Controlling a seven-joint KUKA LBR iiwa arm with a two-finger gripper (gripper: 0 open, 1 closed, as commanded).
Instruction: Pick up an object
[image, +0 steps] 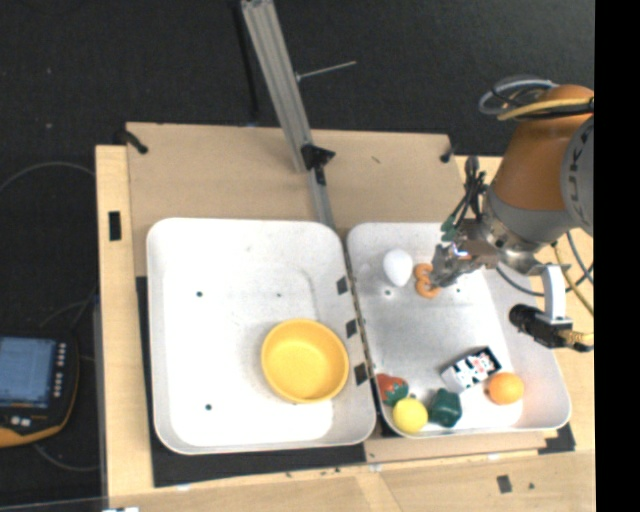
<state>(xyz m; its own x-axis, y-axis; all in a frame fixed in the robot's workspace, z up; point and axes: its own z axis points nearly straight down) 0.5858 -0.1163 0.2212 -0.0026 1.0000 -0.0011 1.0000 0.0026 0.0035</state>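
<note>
**In the right bin, the arm bends low over a small orange piece**

In the far part of the right bin (520, 400), the gripper (447, 262) of the grey and orange arm (535, 190) hangs low, just above the bin floor. A small orange object (427, 281) sits directly under its tip, touching or nearly touching it; whether the jaws are released or clenched on it cannot be told from this angle, since the wrist covers them. Just to the left of that piece lies a white egg-shaped object (398, 266), close by but apart from it.

Along the near edge of the same bin lies a cluster of things: a red and green piece (390, 385) at the left corner, a yellow ball (409, 415) just beside it, a dark green block (445, 407) touching the ball's right side, a black and white patterned box (470, 367) a little farther in, and an orange ball (504, 388) to the right of the box.

The left bin (200, 270) holds a yellow bowl (304, 360), upright, near its right wall. Both bins rest on the tan worktop (220, 170). A metal pole (285, 90) slants up from the far side, and a handheld pendant with a screen (35, 385) lies off the worktop at the far left.
</note>
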